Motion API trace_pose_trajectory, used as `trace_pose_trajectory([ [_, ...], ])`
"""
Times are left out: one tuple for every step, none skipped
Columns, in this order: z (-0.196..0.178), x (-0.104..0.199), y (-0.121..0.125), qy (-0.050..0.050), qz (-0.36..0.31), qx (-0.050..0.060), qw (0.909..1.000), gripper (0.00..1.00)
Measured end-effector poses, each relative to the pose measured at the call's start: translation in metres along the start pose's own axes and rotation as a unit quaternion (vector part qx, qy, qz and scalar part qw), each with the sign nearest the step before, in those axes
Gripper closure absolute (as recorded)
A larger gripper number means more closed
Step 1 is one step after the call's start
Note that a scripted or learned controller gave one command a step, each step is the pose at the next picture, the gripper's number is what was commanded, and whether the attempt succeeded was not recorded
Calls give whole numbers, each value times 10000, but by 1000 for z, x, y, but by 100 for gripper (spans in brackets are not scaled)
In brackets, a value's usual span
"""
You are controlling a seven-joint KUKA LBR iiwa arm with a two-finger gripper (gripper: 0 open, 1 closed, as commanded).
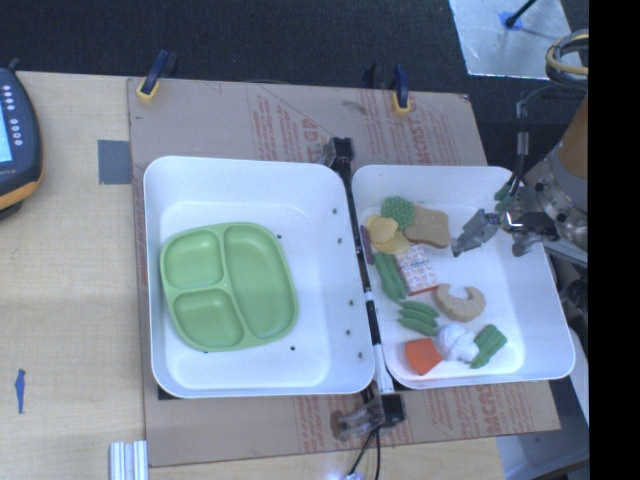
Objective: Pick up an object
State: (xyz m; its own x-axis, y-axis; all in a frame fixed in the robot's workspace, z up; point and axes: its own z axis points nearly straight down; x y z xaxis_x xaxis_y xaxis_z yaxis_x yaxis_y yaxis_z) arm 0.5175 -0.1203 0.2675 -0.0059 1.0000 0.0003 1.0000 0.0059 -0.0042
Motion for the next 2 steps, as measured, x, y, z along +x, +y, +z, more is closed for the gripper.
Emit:
trace_pose_trajectory([
  [46,48,-38,13,-17,38,10000,0],
  [106,26,7,-4,6,18,10000,0],
])
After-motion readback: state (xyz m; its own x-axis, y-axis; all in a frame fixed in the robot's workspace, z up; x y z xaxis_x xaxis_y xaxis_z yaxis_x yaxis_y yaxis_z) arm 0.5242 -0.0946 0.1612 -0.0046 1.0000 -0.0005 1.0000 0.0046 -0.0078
